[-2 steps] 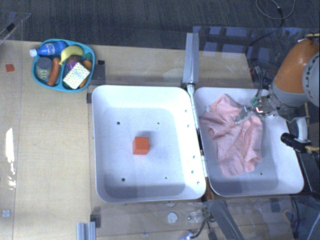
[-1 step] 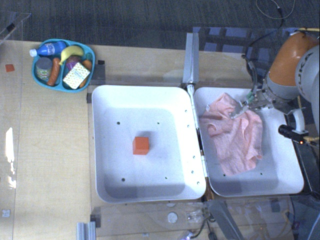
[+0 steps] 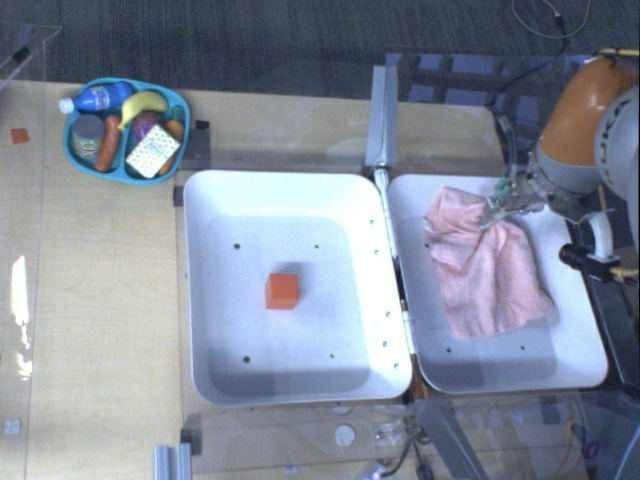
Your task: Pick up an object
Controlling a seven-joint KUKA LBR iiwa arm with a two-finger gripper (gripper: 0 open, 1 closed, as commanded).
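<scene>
Two-finger metal pincer (image 3: 503,204) sits low in the right-hand shallow white plastic bin (image 3: 590,366), tips on the upper edge of one crumpled pink cloth (image 3: 490,268); fabric looks pinched there, but can't tell if it's gripping. Cloth spreads below and left of it. Far left, the second white bin (image 3: 215,368) holds one small orange cube (image 3: 282,291). Further upper left: one blue tray of toy groceries (image 3: 126,129).

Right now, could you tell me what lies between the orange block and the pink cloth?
In the camera view, bare white bin floor, then the two bins' adjoining rims, separate the orange block from the pink cloth.
</scene>
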